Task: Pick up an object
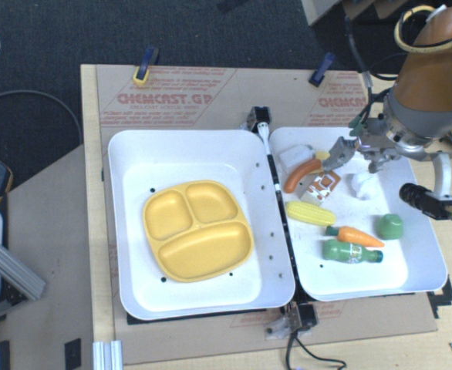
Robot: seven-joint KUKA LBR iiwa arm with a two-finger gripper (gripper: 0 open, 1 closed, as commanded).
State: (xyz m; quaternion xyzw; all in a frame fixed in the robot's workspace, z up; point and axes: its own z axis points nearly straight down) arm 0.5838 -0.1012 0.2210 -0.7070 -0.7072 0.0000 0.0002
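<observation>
The pincer [342,154] (grip state: I cannot tell) hovers just above the sausage [301,173], so lowering seems next.

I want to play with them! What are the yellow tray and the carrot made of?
The yellow tray looks like hard moulded plastic: smooth, one even colour, three rounded sections, a soft sheen. The carrot seems to be toy plastic too, plain bright orange with a green tip, though it is too small here to be sure.
</observation>
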